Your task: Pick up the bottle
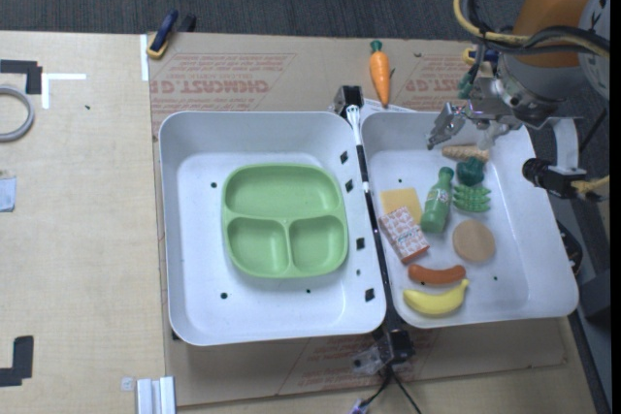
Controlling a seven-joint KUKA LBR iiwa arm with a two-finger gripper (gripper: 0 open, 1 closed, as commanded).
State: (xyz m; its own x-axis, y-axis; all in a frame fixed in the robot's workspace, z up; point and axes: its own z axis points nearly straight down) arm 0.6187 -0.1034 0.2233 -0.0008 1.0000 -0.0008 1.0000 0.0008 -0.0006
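**Small green bottle lay among toy food in the right bin, gripper poised above its far end.**

Camera view: the bottle (439,201) lay tilted in the right bin (543,291), touching a yellow block (401,204) and a green ridged toy (472,198). It looked light, rigid and smooth, likely slippery plastic; its wider body seemed the surest hold, across the width. The gripper (454,123) hung near the bin's far wall, fingers apart, nothing between them.
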